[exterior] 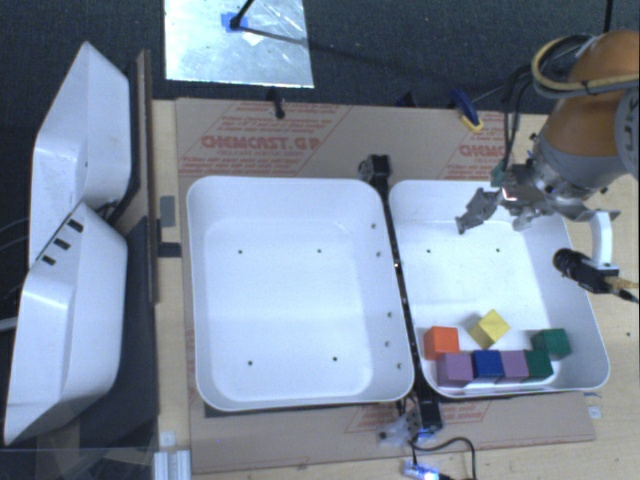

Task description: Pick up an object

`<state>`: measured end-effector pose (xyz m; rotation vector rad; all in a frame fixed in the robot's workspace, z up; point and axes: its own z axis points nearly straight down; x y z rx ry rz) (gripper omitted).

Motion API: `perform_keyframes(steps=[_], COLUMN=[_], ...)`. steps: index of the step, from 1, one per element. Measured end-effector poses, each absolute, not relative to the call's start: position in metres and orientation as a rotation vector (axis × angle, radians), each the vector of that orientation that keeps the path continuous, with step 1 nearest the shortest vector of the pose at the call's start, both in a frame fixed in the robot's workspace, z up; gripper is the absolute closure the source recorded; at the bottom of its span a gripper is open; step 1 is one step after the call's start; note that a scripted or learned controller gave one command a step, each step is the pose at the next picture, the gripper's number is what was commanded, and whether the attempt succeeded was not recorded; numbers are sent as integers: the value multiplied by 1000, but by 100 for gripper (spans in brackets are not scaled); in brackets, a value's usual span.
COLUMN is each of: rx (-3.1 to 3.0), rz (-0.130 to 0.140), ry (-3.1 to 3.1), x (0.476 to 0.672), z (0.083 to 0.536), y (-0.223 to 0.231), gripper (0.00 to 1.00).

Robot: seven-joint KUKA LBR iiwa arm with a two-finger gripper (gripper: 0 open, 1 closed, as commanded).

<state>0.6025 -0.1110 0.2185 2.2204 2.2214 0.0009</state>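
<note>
Several small blocks lie in the near part of the right bin [470, 268]: an orange one [441, 341], a yellow one [492, 326], a green one [551, 344], and a row along the front wall with a purple block [455, 368], a blue block [488, 364] and another purple block [514, 364]. My gripper [494, 223] hangs over the far part of the right bin, well back from the blocks. Its fingers are open and nothing is between them.
The left bin [290, 298] sits beside the right one, with a black divider strip [398, 268] between them. A black-and-white fitting [590, 263] sticks out by the right bin's right wall. Spare white bins [70, 268] lean at the far left.
</note>
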Motion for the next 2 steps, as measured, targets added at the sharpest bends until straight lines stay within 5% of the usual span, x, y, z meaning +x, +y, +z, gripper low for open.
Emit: perform_keyframes(steps=[1,2], rx=[2225,2224], rz=[-7,-4], ry=[2226,2224], x=[594,548], z=[126,85], y=[-99,-89], gripper=[0,0])
